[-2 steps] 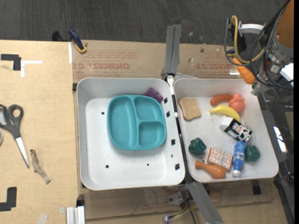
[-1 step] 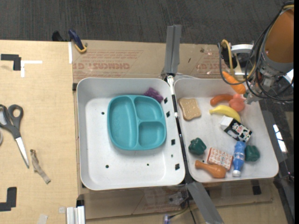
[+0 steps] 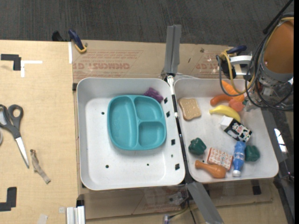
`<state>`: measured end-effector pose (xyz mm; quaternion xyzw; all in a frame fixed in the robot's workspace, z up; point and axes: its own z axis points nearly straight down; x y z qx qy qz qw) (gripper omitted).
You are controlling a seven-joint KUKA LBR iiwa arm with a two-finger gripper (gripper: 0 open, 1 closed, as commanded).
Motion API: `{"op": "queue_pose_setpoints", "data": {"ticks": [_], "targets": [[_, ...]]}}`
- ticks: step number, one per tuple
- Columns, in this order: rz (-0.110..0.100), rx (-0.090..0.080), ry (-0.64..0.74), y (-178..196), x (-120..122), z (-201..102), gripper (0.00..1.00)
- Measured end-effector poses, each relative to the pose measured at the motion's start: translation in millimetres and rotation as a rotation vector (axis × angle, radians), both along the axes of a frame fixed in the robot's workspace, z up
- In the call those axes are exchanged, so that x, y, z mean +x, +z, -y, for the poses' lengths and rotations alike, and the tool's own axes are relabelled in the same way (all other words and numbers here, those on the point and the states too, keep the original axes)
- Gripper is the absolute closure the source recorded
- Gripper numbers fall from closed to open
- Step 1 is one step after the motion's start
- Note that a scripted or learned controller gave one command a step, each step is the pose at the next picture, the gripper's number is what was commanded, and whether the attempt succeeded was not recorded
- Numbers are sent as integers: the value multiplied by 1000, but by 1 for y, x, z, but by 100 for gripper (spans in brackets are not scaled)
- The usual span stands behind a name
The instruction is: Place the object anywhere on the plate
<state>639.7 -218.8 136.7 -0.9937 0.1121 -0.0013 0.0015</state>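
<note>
Arm [image 3: 280, 50] over right bin [image 3: 268, 171], teal plate [image 3: 122, 125] bare.
Banana [image 3: 225, 111]: light, slick, best pinched mid-curve; grip state can't tell.

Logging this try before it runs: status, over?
Hand over right bin's far side, grip unclear. Teal plate in left bin, nothing on it. Purple item against plate's far rim.

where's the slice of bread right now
The bread slice lies in the right bin, in its upper-left corner near the divider between the bins, left of the banana and above the green pepper.
</note>
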Motion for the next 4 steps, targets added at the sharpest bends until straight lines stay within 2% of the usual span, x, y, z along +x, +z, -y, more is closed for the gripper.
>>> {"op": "queue_pose_setpoints", "data": {"ticks": [1,2,3,4], "targets": [[0,-1,4,-43,5,2,100],[-2,0,26,-44,-11,1,100],[-1,5,12,173,-47,2,100],[0,5,24,125,20,1,100]]}}
